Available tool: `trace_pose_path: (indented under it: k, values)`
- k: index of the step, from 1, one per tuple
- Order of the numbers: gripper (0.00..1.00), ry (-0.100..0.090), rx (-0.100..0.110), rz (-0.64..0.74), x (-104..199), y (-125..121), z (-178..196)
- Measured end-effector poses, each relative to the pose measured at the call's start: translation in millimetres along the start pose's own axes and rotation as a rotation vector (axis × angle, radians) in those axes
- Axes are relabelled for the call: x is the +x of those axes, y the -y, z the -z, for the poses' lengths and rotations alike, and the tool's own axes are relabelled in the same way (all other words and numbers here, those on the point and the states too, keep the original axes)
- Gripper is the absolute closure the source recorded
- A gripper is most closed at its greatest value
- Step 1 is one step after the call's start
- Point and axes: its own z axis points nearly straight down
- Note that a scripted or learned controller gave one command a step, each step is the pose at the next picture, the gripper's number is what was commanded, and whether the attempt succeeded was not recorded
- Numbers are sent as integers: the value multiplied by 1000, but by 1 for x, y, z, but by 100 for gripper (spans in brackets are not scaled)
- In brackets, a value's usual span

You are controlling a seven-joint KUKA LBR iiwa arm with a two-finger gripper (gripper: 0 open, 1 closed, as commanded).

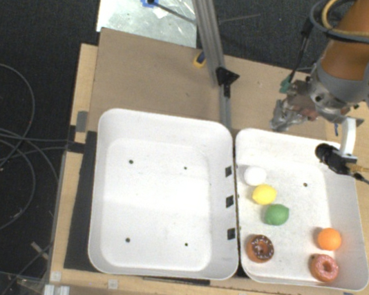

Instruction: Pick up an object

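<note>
Six small things lie in the right bin (354, 200), all toward its near and middle part: a white ball (255, 175) close to the bin's left wall, a yellow ball (264, 194) touching it just in front, and a green ball (276, 214) just beside the yellow one, the three making a short diagonal row running toward the near right. Nearer the front edge sit a brown doughnut (260, 248) with speckled icing by the left wall, a pink doughnut (324, 267) at the near right corner, and an orange ball (329, 238) just behind the pink one. That makes four balls and two doughnuts. All are round, so none has a long axis or points any way; both doughnuts lie flat with the hole facing up. The left bin (162, 196) sits alongside, its rim meeting the right bin's. My hand (285, 118) hangs above the bench (148, 74) just beyond the right bin's far left corner, well apart from every piece, and nothing sits between my fingers; I cannot tell how far apart they stand.
</note>
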Motion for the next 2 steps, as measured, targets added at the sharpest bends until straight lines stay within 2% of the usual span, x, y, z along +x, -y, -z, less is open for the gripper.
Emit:
trace_pose_path:
  k: [1, 2]
  values:
    - [100, -1, -1, 1, 60, 1, 3]
    - [100, -1, 1, 1, 116, 6, -14]
